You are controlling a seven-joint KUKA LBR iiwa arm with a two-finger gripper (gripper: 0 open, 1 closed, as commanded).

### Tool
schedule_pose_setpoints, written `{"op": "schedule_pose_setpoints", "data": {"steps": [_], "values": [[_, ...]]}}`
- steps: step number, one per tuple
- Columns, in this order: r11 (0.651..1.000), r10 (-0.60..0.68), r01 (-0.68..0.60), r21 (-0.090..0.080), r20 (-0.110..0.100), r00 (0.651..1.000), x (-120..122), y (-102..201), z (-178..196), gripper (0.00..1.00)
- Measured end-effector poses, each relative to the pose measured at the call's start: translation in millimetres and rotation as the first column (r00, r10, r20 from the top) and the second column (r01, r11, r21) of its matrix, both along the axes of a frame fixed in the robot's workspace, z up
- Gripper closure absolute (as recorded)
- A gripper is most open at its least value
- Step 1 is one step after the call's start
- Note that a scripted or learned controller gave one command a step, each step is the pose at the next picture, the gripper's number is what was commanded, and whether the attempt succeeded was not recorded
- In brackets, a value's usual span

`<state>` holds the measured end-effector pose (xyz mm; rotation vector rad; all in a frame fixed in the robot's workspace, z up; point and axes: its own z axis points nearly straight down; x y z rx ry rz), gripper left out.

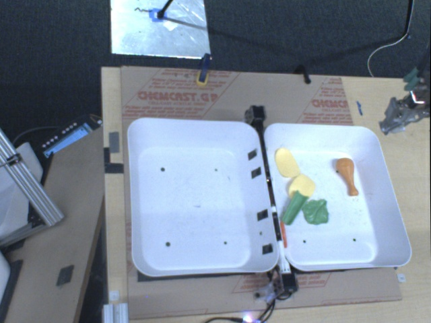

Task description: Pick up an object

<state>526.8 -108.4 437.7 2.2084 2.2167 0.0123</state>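
Bench: tan board (222, 89) on dark carpet, foil sheet (159, 19) at upper left.

Left bin (195, 194): bare white floor, open room throughout.

Right bin (350, 247): lower half and right side free. Contents crowd the left wall: two yellow pieces (287, 162), green cylinder (293, 207) touching a green leafy piece (315, 211). Drumstick (347, 175) lies apart, upper right of centre, long axis near vertical, thick end uppermost.

Gripper (403, 113): right frame edge, outside the bins; apparently holding nothing, finger state cannot be told.

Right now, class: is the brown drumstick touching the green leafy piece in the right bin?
Apart. The camera view shows bare white bin floor between the drumstick and the green leafy piece.
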Motion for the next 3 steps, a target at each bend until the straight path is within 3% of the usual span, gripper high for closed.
{"op": "schedule_pose_setpoints", "data": {"steps": [1,2,3], "values": [[1.000,0.009,-0.008,0.006,-0.022,1.000,-26,94,-109,1.00],[1.000,0.005,-0.005,0.007,0.008,1.000,-40,138,107,1.00],[1.000,0.005,-0.005,0.005,-0.012,1.000,-41,182,97,1.00]]}}
